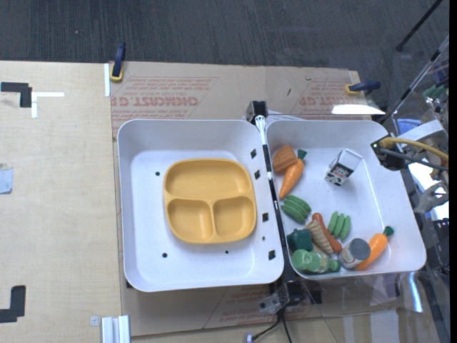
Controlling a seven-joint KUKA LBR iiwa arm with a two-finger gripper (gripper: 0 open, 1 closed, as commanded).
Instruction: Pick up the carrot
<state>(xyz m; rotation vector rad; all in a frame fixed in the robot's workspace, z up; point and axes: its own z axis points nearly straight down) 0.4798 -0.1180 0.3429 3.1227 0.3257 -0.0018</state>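
Carrot (290,179) lies in the right bin (389,191), close to its left wall, just below a brown bread-like piece (283,156). Its long axis runs at a slant: the green top points up and right, the narrow tip down and left toward a ridged green vegetable (295,208). A second carrot (374,249) rests near the bin's lower right corner, green top up and right. The left bin (136,213) holds a yellow divided plate (210,200). Cardboard (164,95) behind the bins bears upside-down red print I cannot read. Whether the pincer is open or closed I cannot tell.
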